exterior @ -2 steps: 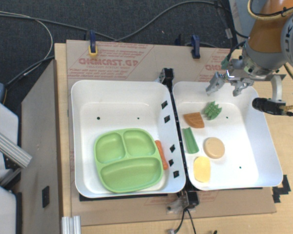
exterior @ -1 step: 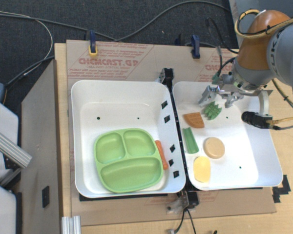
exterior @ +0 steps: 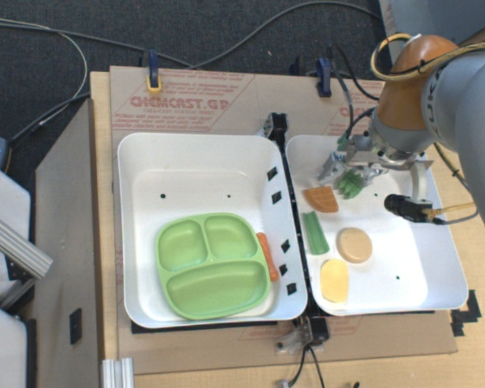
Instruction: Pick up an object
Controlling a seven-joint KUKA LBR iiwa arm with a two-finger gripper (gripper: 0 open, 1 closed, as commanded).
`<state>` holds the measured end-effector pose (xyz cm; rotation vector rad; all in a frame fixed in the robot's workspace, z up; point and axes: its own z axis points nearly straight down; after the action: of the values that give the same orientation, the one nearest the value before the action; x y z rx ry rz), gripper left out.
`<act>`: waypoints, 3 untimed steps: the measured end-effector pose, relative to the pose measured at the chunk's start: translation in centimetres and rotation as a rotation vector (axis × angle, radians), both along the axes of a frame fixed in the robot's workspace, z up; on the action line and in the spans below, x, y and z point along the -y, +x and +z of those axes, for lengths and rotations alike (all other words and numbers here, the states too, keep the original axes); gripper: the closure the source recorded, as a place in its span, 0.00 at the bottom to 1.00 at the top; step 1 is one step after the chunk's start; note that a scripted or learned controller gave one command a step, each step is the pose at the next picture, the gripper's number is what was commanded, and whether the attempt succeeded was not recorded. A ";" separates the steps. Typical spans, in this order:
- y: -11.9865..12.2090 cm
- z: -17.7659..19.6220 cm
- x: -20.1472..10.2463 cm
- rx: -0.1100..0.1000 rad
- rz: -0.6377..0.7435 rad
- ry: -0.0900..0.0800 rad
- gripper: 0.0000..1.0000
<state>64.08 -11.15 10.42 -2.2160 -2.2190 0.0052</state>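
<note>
Arm (exterior: 461,79): cut off by the right edge.
Green item (exterior: 352,184) under the gripper (exterior: 347,166): partly covered, kind unclear.
Jaws: stance not discernible.
Orange stick (exterior: 267,257): lower side hidden behind green tray (exterior: 212,263).

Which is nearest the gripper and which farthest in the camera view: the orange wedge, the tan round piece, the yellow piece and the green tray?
1. Orange wedge, just below and left of the gripper, right bin.
2. Tan round piece, mid right bin.
3. Yellow piece, near front edge of right bin.
4. Green tray, left bin.
</note>
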 end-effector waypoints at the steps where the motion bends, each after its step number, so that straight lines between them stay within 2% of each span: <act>1: 0.4 -1.4 0.1 0.015 0.000 -0.006 0.00; 2: 0.8 0.4 0.4 0.031 0.000 -0.012 1.00; 3: 1.1 4.8 0.2 0.012 0.000 -0.002 1.00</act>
<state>65.18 -11.38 15.19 -2.2224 -2.2258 -0.0058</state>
